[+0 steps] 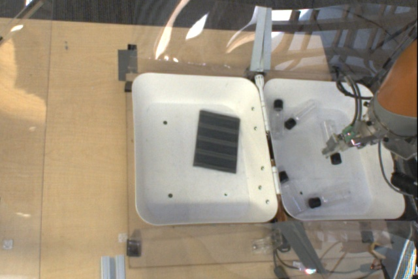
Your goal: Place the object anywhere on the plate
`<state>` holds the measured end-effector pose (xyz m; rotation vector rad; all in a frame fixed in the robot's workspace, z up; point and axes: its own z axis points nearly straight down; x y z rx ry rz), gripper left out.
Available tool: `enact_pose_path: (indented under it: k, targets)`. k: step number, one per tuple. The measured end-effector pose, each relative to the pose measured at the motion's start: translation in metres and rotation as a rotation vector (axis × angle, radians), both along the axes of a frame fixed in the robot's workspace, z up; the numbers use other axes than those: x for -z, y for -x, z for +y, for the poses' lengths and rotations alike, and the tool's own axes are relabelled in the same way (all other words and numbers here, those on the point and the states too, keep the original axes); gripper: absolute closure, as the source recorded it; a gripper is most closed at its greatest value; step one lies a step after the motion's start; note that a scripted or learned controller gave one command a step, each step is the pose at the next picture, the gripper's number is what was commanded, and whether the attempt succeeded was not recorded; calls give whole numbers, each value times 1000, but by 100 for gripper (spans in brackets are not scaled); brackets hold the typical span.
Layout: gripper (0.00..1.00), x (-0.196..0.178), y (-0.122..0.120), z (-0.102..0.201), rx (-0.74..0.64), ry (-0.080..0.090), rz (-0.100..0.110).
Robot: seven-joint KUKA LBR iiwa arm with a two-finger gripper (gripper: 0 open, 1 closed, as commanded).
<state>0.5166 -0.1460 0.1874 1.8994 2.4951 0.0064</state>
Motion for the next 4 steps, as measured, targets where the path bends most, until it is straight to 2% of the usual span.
enact_pose_path:
  k: [1,2,3,4]
  targets:
    - [100,3,-103,81,-40,-1,3]
    - [100,-51,-120,138,-101,0,-1]
    - [100,-70,-153,220,245,-2,1]
    - [100,61,-133,325,37,-2,6]
